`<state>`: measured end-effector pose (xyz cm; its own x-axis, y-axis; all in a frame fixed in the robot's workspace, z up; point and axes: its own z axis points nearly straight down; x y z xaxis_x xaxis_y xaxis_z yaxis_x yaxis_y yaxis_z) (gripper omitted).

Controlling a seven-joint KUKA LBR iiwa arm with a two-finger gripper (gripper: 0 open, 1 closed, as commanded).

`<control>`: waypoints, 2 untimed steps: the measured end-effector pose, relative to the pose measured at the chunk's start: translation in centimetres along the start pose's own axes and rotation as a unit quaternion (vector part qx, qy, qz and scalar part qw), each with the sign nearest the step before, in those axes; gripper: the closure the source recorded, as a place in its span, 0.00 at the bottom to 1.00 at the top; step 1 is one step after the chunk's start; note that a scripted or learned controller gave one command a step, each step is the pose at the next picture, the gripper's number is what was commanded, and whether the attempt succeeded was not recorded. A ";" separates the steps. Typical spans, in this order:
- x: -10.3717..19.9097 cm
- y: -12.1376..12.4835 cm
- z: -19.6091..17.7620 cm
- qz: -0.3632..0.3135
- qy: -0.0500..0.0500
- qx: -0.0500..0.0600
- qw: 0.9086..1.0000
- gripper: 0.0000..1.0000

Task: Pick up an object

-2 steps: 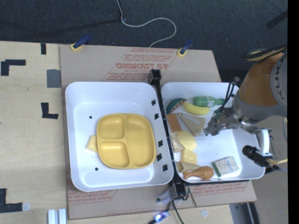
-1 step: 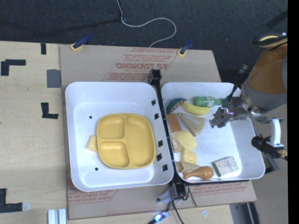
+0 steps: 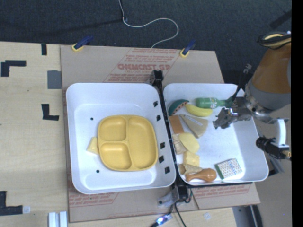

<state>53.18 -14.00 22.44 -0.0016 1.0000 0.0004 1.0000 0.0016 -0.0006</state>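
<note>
Nearest the lens, a brown drumstick-shaped toy lies along the front wall of the right bin, beside a small patterned packet. Pale yellow wedges are heaped against the bin's left wall, with a banana and a green bottle toward the back. At the right bin's rear right, the gripper hangs over bare floor near the banana, nothing between its fingers; whether they are apart cannot be told. A yellow divided plate sits in the left bin.

Toy foods (mixed) crowd right bin's left side.
</note>
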 end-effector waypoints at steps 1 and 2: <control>5.0 2.4 1.1 -0.002 0.000 0.001 1.000 1.00; 8.9 4.2 0.2 -0.002 0.000 0.000 1.000 1.00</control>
<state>57.34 -5.14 22.19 -0.0057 1.0000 0.0011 1.0000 0.0057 -0.0005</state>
